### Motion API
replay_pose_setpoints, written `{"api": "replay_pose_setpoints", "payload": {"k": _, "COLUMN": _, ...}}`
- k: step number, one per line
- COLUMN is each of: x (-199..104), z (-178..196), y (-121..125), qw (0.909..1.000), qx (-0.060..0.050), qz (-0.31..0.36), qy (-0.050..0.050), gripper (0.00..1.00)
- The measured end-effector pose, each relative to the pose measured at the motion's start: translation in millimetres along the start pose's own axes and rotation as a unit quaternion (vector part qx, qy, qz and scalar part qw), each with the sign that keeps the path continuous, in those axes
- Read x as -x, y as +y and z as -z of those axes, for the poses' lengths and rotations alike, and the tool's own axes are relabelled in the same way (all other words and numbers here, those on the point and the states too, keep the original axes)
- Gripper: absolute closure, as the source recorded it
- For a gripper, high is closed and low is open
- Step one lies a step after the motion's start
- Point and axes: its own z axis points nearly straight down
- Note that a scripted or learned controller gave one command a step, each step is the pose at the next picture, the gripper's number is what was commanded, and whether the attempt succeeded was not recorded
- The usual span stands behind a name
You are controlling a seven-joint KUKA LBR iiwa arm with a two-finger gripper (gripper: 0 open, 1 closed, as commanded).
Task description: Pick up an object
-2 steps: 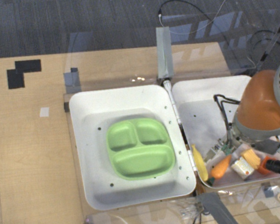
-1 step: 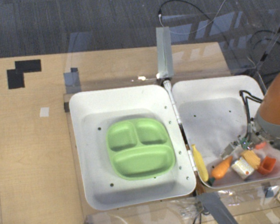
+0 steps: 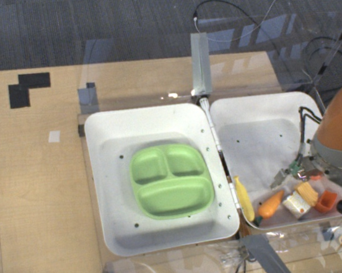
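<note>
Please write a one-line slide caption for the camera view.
Arm's gripper above toy food, including a carrot, in the right bin; green divided plate in the left bin.

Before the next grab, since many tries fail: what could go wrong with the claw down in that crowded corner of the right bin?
The carrot, the pale block and the orange-red piece lie bunched together, so the claw may nudge or catch two at once. They also sit close to the bin's front wall, which could block a clean descent. The banana hugs the divider side and looks hard to get around.
</note>
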Motion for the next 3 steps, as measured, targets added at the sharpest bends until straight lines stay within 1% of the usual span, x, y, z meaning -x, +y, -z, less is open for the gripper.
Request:
{"api": "replay_pose_setpoints", "payload": {"k": 1, "x": -34, "z": -4, "y": 7, "qw": 0.9999, "qx": 0.006, "qz": 0.007, "qy": -0.004, "gripper": 0.00}}
{"api": "replay_pose_setpoints", "payload": {"k": 2, "x": -7, "z": 40, "y": 67, "qw": 0.9970, "qx": 0.001, "qz": 0.078, "qy": 0.000, "gripper": 0.00}}
{"api": "replay_pose_setpoints", "payload": {"k": 3, "x": 5, "z": -4, "y": 0, "qw": 0.9925, "qx": 0.004, "qz": 0.122, "qy": -0.002, "gripper": 0.00}}
